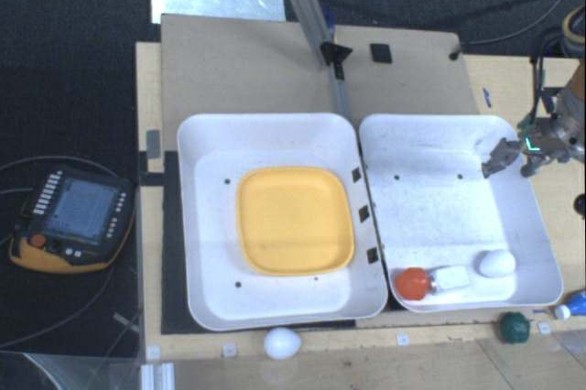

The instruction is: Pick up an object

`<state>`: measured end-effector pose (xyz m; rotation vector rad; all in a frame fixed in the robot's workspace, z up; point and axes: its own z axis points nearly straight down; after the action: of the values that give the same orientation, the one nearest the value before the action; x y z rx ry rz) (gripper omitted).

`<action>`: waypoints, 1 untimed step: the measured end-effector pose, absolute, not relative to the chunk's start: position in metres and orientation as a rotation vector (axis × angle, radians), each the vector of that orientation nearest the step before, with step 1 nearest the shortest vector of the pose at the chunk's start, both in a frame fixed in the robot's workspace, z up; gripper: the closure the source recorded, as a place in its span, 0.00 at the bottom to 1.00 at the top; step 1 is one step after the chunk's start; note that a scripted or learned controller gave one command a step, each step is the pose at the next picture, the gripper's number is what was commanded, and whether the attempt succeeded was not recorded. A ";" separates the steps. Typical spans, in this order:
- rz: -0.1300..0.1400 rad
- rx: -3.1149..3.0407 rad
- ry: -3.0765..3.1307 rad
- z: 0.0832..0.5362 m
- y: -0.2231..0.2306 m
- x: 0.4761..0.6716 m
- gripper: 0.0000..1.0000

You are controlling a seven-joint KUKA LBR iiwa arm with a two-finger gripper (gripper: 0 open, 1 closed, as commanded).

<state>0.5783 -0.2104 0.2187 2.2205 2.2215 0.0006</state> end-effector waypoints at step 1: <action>0.000 2.221 2.222 0.219 -0.210 0.578 0.00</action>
<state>0.5783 -0.2104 0.2186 2.2205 2.2216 0.0005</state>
